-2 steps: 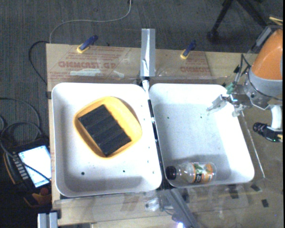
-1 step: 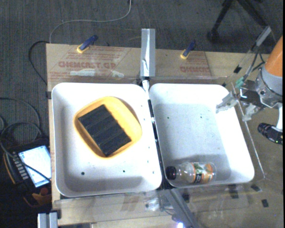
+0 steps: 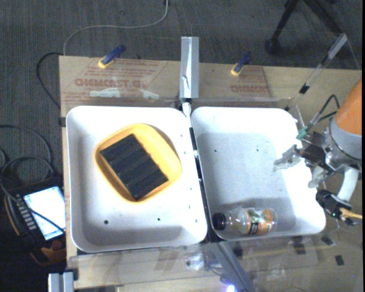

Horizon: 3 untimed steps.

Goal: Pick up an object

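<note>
Hovering at the right white bin's [image 3: 249, 123] edge, end effector [image 3: 304, 160] state untellable, clear plastic bottle [image 3: 246, 221] lain inside, yellow black-topped sponge [image 3: 137, 161] left bin [image 3: 85, 224].

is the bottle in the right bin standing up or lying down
Lying down: the bottle rests on its side along the right bin's near wall, dark cap pointing left.

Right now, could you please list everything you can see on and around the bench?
White bins: two, side by side on the bench.
Dish: one, yellow, in the left bin.
Ridged pad: one, black, lying in the dish.
Bottle: one, clear with an orange label and dark cap, on its side at the right bin's near edge.
Clamps: two, blue and yellow, on the board behind the bins.
Arm: one, grey with orange band, at the right.
Gripper: one, over the right bin's right edge.
</note>
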{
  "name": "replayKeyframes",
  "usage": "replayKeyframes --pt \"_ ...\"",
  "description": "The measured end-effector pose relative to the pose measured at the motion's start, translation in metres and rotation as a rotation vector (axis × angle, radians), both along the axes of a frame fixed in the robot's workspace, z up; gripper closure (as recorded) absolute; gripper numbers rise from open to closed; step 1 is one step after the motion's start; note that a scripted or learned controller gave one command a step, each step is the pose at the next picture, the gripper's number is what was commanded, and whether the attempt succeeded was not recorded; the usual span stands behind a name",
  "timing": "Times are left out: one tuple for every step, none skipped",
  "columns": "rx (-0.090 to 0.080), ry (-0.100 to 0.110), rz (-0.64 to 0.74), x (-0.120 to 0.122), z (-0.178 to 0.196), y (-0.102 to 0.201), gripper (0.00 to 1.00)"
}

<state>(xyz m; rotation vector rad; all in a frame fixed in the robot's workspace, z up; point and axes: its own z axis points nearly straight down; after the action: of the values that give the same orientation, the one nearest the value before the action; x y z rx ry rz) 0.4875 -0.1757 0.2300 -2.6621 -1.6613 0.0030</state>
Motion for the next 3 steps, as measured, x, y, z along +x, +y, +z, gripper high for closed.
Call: replayKeyframes --pt "-0.005 -0.002 -0.126 0.003 0.059 -0.004 0.0" --pt "-0.006 -0.003 -0.264 -0.003 0.175 0.013 0.0" --pt "-0.006 -0.002 -0.425 -0.003 0.204 0.016 0.0"
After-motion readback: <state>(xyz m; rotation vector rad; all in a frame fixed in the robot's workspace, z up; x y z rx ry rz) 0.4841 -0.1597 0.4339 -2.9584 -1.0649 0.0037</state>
